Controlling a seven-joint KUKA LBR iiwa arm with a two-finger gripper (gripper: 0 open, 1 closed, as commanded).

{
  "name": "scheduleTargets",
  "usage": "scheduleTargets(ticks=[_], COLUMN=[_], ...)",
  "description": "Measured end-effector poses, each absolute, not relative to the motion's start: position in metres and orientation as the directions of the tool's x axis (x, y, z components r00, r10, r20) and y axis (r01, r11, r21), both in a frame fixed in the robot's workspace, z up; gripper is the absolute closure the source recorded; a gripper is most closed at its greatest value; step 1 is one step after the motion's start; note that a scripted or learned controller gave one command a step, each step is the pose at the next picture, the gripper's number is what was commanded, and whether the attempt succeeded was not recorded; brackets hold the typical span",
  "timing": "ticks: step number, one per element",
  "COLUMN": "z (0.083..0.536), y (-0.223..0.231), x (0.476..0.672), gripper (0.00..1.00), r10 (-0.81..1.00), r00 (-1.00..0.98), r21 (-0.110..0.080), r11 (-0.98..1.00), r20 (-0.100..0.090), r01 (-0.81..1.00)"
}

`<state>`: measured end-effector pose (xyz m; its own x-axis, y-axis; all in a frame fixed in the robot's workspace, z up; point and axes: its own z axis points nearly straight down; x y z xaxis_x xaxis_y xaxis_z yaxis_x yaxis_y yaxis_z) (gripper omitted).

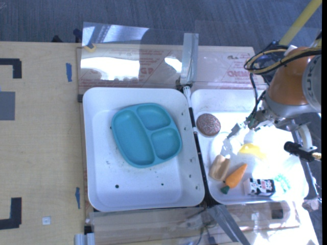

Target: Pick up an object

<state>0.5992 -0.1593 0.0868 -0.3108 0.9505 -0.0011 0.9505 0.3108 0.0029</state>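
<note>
Right bin, front [240, 200]: toy carrot [235, 176] lies tilted, green end toward the front wall; a tan bread-like piece [219, 166] touches its left side; a small black-and-white carton [262, 186] lies just right of the carrot
Right bin, middle: yellow lemon-like piece [250, 149] in glare, behind the carrot
Gripper [244, 126]: poised over the right bin's middle, just behind the yellow piece; jaw state cannot be told, washed out by glare
Right bin, rear: brown round cookie [208, 124] near the divider
Arm [294, 88]: grey, orange band; enters from the right
Left bin [97, 152]: teal three-compartment plate [146, 134], centred
</note>
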Motion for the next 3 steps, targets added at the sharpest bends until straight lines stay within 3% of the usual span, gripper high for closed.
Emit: scheduleTargets(ticks=[1, 2, 3], z=[0.087, 0.088, 0.088], y=[-0.141, -0.123, -0.099], x=[0.615, 0.554, 0.53], gripper=[0.0, 0.0, 0.0], r10=[0.981, 0.958, 0.997], r00=[-0.193, -0.288, -0.081], r21=[0.003, 0.005, 0.008], r11=[0.193, 0.288, 0.081], r20=[-0.001, -0.001, -0.002], r01=[0.981, 0.958, 0.997])
